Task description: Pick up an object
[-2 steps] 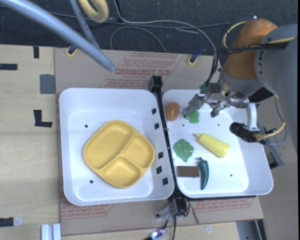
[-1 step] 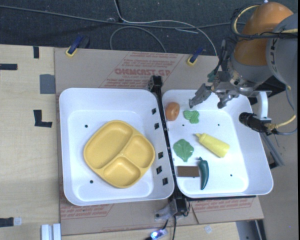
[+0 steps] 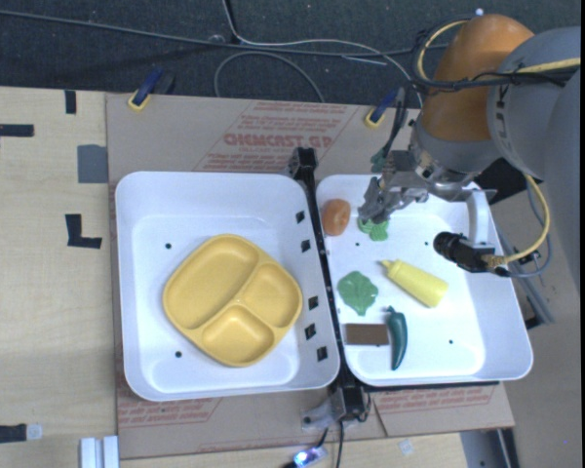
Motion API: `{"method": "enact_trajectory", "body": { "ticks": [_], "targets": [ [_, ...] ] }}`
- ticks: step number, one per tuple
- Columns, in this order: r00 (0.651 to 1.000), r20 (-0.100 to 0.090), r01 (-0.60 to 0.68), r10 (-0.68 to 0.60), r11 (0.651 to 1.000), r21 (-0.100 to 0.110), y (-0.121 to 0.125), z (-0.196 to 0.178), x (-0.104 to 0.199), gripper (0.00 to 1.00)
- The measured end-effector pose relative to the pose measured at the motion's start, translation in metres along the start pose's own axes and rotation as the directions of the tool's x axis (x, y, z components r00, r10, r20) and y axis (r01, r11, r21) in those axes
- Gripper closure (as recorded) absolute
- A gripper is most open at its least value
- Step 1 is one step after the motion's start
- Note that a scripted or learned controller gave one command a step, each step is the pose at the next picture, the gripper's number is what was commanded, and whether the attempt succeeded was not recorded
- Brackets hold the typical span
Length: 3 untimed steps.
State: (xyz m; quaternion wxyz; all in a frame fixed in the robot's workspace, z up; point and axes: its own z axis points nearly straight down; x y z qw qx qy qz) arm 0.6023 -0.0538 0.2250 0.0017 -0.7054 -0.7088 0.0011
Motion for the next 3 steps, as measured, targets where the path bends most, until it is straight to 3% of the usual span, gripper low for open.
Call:
{"method": "enact_trajectory", "body": {
  "ticks": [3],
  "targets": [
    [1.0,0.001,0.0,0.0,1.0,0.002,-0.098,-0.005,0.135,1.0]
  ]
}}
